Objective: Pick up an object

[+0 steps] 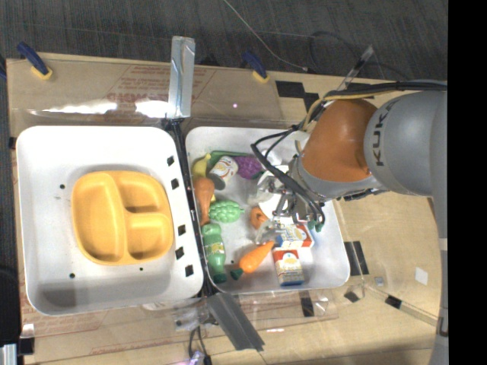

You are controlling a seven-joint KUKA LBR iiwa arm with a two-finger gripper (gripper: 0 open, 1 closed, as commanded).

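At the bottom of the frame, the worktop (396,333) showed bare wood with black tape marks. Just above it, in the lower part of the right bin (335,268), a small carton (289,268) lay beside an orange carrot (253,257), with a green bottle (214,249) along the bin's left wall. The end effector (285,217) hung over the bin's middle, right above a second red-and-white carton (294,238); whether it was spread or pinching anything could not be told under the cables and wrist. Near it lay a small orange piece (258,217), a green knobbly toy (225,212) and a long orange vegetable (204,196). Higher up sat purple grapes (249,166) and a can (221,170). The left bin (46,280) held a yellow tray (122,215) with compartments. The grey arm (403,139), with its orange band (338,143), entered from the right. Cardboard with blue clamps (34,61) lined the top.
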